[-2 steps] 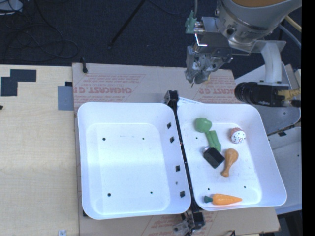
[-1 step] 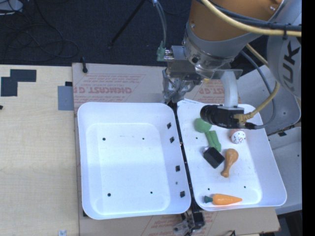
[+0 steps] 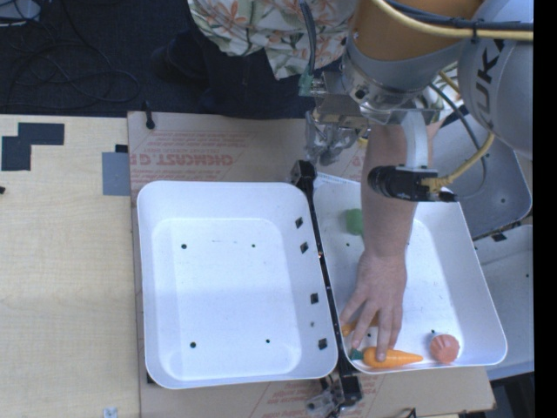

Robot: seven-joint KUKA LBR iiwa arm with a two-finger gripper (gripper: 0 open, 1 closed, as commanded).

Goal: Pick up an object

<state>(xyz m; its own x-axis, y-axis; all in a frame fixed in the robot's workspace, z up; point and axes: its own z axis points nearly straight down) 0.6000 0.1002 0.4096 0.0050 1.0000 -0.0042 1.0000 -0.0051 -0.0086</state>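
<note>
While a person's hand (image 3: 376,299) reaches down into the right bin (image 3: 466,259), the arm (image 3: 487,42) hangs high above the back of that bin. The gripper (image 3: 329,142) points down near the top edge of the right bin, just past the black clips that join the two bins. It is blurry and dark there, so I cannot tell how it is set. Nothing can be seen in it. The hand lies flat with its fingers near the front edge of the bin, next to a carrot (image 3: 393,357). The carrot is orange and lies on its side along the front wall. A round pink ball (image 3: 445,347) sits just to the right of the carrot, in the front corner. A small green thing (image 3: 352,221) lies near the back of the same bin, beside the person's arm. The left bin (image 3: 157,259) is white with small dark dots on its floor. Both bins sit on brown card (image 3: 218,142) on the worktop (image 3: 61,268). The card has red letters printed upside down, too hard to read. Part of a big "K" shows on the arm.
</note>
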